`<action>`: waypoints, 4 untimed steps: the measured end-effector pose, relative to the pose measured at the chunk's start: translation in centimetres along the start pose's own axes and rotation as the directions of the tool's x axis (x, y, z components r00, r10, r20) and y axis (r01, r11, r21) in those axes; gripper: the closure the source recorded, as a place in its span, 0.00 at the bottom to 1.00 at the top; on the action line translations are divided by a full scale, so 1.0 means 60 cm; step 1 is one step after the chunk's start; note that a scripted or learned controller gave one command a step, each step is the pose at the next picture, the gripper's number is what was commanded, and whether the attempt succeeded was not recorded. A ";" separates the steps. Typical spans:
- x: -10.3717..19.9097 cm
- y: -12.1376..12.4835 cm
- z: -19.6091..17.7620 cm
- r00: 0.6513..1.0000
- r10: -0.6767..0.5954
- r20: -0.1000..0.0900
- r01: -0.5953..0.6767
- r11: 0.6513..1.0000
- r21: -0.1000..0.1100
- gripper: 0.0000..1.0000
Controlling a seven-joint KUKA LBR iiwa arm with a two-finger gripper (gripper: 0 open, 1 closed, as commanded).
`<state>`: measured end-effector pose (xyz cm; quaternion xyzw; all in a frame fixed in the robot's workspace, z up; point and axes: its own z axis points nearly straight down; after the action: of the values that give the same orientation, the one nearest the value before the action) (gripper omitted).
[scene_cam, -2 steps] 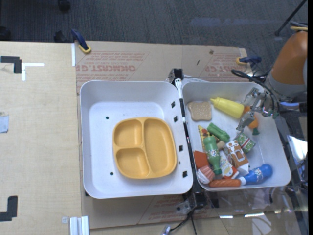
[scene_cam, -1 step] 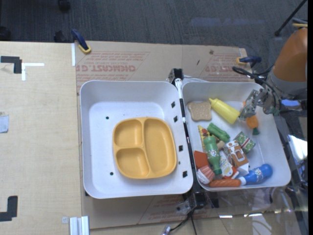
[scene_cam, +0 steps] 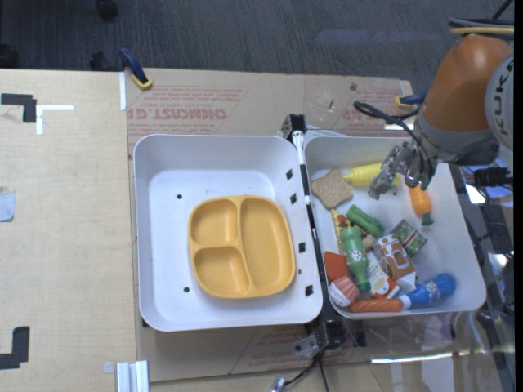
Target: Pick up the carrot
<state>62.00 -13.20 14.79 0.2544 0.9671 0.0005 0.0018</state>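
The carrot (scene_cam: 421, 202) is a small orange piece with a green top. It lies in the upper right part of the right bin (scene_cam: 458, 243). My gripper (scene_cam: 399, 172) hangs over the back of that bin, just left of and above the carrot's green end, and seems to touch it. The view does not show the carrot between the jaws. The orange-banded wrist (scene_cam: 462, 88) reaches in from the right above it.
A yellow banana (scene_cam: 364, 172) and a slice of toast (scene_cam: 331, 189) lie left of the gripper. Green vegetables (scene_cam: 359, 223), small cartons (scene_cam: 396, 256), a blue bottle (scene_cam: 433, 288) and a sausage (scene_cam: 376, 305) crowd the bin's front. The left bin (scene_cam: 155, 243) holds a yellow divided plate (scene_cam: 242, 246).
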 end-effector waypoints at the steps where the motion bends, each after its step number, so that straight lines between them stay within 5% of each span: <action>1: -0.008 -0.138 0.092 0.979 -0.206 -0.001 0.206 0.979 0.001 1.00; 2: -0.008 -0.138 0.092 0.978 -0.206 0.000 0.206 0.978 0.001 0.00; 3: -0.011 -0.137 0.074 0.978 -0.207 0.006 0.207 0.978 0.001 1.00; 4: -0.011 -0.137 0.075 0.978 -0.207 0.006 0.207 0.978 0.002 0.00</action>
<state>58.57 -20.67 10.31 0.1524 0.9883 -0.0009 0.0047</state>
